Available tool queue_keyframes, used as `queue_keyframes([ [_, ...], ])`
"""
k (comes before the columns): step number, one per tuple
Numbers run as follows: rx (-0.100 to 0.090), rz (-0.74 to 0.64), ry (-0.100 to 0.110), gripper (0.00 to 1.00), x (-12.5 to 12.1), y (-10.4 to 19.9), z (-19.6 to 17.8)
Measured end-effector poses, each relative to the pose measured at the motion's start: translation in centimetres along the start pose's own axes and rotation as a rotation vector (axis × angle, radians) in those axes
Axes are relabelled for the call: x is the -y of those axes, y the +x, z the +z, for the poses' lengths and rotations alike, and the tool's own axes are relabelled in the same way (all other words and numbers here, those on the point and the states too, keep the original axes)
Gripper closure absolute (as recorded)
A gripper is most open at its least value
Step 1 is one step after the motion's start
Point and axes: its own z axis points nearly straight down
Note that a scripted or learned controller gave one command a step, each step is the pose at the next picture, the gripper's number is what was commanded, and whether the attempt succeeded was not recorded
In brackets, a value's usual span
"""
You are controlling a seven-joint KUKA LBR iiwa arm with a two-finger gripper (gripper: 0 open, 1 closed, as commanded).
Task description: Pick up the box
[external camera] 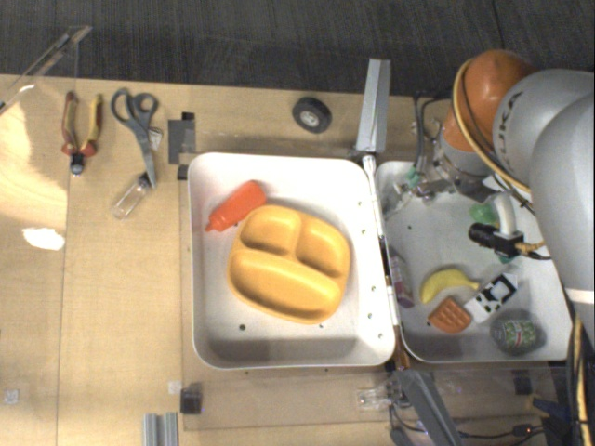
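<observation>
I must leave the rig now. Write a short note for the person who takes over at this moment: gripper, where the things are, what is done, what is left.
Gripper: at the far left corner of the right white bin, near; whether it is open or shut is unclear, and nothing visibly held.
Box: small black-and-white patterned box lies in the right bin, beside the yellow banana and the orange waffle-textured piece.
Left white bin: yellow sectioned tray, orange bottle.
Done: nothing visible. Left: grasp and lift the box.
</observation>
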Motion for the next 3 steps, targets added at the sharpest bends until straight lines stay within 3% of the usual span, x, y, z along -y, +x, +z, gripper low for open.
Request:
queue_keyframes([
  [1, 0.001, 0.065, -0.009, 0.00, 3.1, 1.3, -0.1],
  [2, -0.001, -0.142, -0.010, 0.00, 10.4, 3.1, -7.3],
  [3, 0.010, -0.049, -0.024, 0.00, 11.2, 3.6, -0.7],
])
